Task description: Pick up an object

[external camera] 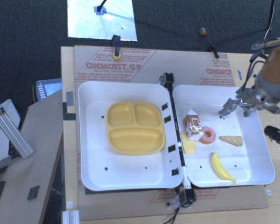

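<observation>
Pincer (pixel 227 108) hovers over the right bin (pixel 266 169) w/ nothing in it — open or clenched, can't tell. Nearest pick, the toast wedge (pixel 231 140), lies just below it, long axis left-right.

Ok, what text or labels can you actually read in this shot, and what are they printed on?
"CHEMCAST GP": red print on the brown protective sheet behind the left bin.
"CHEMCAST GP" again, slanted and partly cut off, on the same sheet behind the right bin.
The small carton has orange and white markings, too blurred to read.
</observation>
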Action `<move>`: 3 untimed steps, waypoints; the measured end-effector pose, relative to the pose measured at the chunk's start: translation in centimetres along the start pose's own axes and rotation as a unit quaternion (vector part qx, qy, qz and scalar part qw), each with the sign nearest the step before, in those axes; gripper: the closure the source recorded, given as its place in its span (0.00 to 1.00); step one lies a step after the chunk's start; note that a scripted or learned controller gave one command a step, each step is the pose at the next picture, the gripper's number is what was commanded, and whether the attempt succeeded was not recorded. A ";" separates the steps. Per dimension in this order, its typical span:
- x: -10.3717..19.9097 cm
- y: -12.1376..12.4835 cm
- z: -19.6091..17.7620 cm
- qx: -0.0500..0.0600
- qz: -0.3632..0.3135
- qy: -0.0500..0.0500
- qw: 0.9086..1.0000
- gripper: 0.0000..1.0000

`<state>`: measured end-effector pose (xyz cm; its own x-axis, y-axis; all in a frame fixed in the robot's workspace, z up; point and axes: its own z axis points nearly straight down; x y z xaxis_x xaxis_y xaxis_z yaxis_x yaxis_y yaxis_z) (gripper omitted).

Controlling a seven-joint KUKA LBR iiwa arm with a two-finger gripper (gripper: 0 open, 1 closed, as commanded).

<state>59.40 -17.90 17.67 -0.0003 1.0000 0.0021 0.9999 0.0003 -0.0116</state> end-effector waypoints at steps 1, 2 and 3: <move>0.0 0.3 -0.8 -0.006 -0.001 -0.001 1.000 0.00; 1.0 0.9 4.5 -0.006 -0.003 -0.001 1.000 0.00; 1.0 1.0 9.4 -0.006 -0.001 -0.001 1.000 0.00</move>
<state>60.26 -16.87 8.26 -0.0033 1.0000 0.0001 1.0000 0.0033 -0.0006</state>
